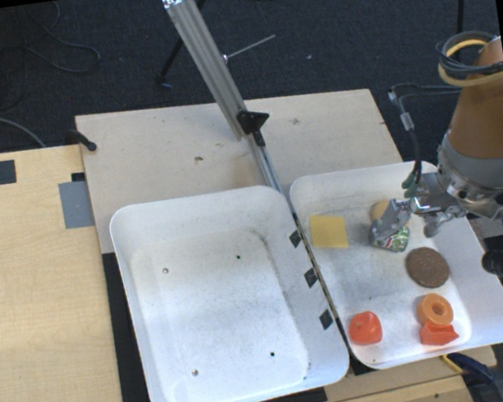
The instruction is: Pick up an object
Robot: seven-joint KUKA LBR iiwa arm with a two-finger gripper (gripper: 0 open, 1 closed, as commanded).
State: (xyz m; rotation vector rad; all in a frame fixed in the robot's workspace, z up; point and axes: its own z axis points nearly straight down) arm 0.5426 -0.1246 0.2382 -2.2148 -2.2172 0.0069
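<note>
My gripper (396, 218) reaches in from the right over the upper middle of the right bin (495, 323). A crumpled green and silver object (392, 239) lies directly under its tip, touching or nearly touching it. A small tan object (381, 210) sits just above and to the left of the tip. Elsewhere in this bin are a yellow square block (329, 231), a brown disc (426, 267), a red-orange cup (365, 328) and an orange ringed piece (436, 318).
The left bin (138, 259) stands beside the right one, with black clips (311, 276) along the shared wall. A slanted metal rail (213, 70) rises behind the bins. The arm's orange band (487, 113) hangs over the right bin's far right corner.
</note>
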